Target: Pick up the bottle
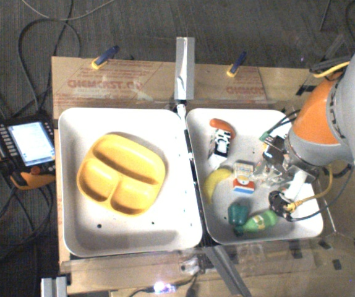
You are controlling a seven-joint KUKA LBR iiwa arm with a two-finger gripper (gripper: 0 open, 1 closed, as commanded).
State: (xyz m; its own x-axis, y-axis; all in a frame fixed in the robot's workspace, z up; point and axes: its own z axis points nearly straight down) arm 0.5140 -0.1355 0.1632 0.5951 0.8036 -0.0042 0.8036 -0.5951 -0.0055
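Note:
A small bottle (pixel 221 138) with an orange-red top and a black-and-white label lies in the right bin (pixel 301 231), near its back left corner. My gripper (pixel 269 176) hangs low over the middle of that bin, to the right of and nearer than the bottle. It is just right of a small white, red and blue carton (pixel 244 179). Nothing shows between it and the bottle, and the two are apart.
A yellow fruit-like object (pixel 214 184) lies left of the carton. A dark green object (pixel 238 214) and a light green one (pixel 262 221) lie at the right bin's front. The left bin (pixel 72 166) holds a yellow divided tray (pixel 122 173). A cable loops below the wrist.

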